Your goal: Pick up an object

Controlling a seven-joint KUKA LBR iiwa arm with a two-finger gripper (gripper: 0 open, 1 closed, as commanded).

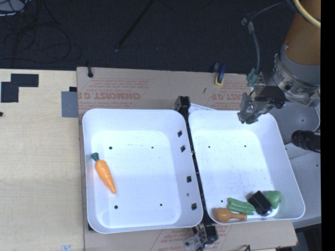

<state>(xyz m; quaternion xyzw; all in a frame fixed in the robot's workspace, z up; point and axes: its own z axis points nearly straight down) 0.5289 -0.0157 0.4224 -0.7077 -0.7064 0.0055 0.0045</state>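
Camera view shows the gripper over the far right corner of the right bin. I cannot tell if it is wide or narrow, and I see nothing in it. Candidates for picking lie well apart from it: a black block, a green vegetable and an orange-brown gourd crowd together at the near edge of the right bin, touching each other. A carrot lies alone in the left bin. I think the carrot is the easier target, because nothing blocks it; the arm should descend straight over its middle, across its length.
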